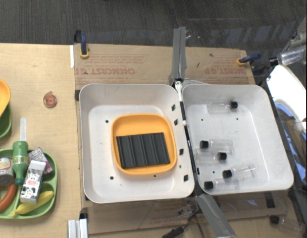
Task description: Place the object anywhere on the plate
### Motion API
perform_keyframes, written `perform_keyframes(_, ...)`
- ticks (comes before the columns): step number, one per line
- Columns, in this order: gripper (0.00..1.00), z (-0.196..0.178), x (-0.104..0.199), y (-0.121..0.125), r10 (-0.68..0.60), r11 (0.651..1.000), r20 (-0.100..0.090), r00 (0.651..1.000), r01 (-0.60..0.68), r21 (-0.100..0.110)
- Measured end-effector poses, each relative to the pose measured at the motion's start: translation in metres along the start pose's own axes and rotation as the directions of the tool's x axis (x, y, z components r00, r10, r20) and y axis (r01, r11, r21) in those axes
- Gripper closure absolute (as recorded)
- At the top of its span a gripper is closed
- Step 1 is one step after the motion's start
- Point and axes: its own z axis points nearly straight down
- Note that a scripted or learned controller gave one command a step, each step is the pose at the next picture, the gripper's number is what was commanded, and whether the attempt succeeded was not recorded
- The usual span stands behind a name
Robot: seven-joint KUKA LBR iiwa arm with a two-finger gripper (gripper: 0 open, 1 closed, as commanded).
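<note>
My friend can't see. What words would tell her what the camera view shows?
A dark ridged block lies on an orange plate in the left white bin. The right white bin holds several small clear tubes with black caps. A green tray of toy food sits at the far left.

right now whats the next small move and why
Probably bring the arm over the right bin and line up above one of the clear vials with black caps. The orange plate in the left bin carries a dark ribbed block but no vial, and several vials lie loose in the right bin, so a pick seems due before any placing.
</note>
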Motion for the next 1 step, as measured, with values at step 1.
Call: perform_keyframes(1, 1.00, 0.0002, -0.0069, -0.0009, -0.301, 0.954, 0.001, 0.954, 0.301, -0.001)
